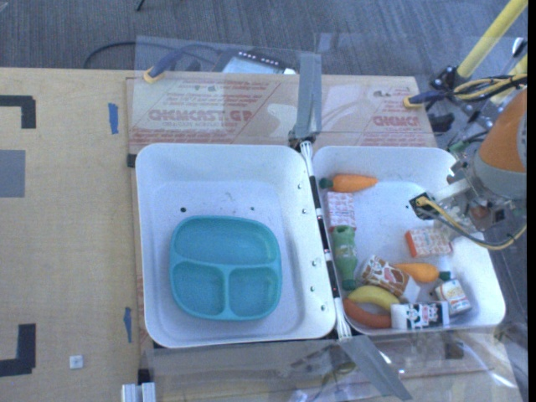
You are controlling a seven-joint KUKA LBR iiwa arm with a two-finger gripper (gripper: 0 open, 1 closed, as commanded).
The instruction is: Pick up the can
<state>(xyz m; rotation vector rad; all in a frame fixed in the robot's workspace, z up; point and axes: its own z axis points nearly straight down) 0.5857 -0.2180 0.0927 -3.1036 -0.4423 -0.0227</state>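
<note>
The left shallow white plastic bin (151, 224) carries a teal plastic plate with 3 compartments (224, 268). It lies flat in the middle of the floor, well apart from anything the task needs.

The right shallow white plastic bin (381, 220) holds a loose scatter of toy food. Most of it sits against the walls and in the near corner, as tipped-in things tend to settle. Along the left wall, at the far end, lies an orange plastic carrot (352, 182). Just beside it, nearer the camera, is the can (341, 210), as I judge it: a short pale pink-and-white labelled cylinder with a red upper rim. It is too small to tell whether it stands or lies. It sits tight against the dividing wall, so that side looks blocked for a grasp. A green bottle-shaped piece (344, 254) touches its near end.

Further right come a brown-and-white carton (385, 276), a yellow banana (374, 296) and a red sausage (362, 312). Beyond them are a black-and-white cow-print carton (419, 315), 1 more orange carrot (419, 270), an orange-and-white box (429, 241) and a small green-capped bottle (452, 293).

The gripper (477, 208) hangs over the bin's right side, well apart from the can and with nothing visibly in it. I cannot tell whether it is spread or pressed together.
</note>
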